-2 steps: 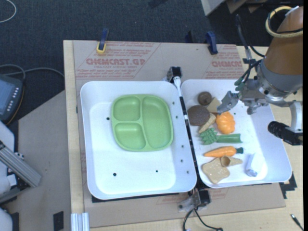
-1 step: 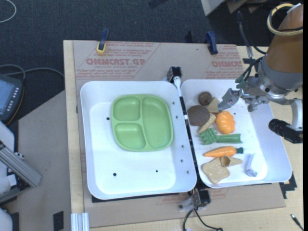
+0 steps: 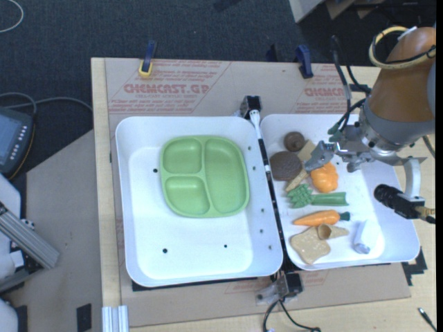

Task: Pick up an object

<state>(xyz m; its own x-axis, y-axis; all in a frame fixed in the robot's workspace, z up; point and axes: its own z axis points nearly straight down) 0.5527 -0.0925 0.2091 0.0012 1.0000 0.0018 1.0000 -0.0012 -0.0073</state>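
The right bin (image 3: 394,247) holds several toy foods: an orange fruit (image 3: 325,179), a carrot (image 3: 317,218), a green vegetable (image 3: 300,196) beside a green stick (image 3: 331,199), a dark brown patty (image 3: 284,164), a small brown round piece (image 3: 294,141), a tan bread slice (image 3: 309,247) and a pale lavender piece (image 3: 360,238). My gripper (image 3: 320,156) hangs over the upper middle of this bin, just above and left of the orange fruit and right of the patty. Nothing visibly hangs from it.
The left bin (image 3: 138,206) carries a light green divided plate (image 3: 205,176) in its upper half. The arm's grey body (image 3: 394,116) covers the right bin's upper right corner. A black part (image 3: 398,200) juts over the bin's right side.
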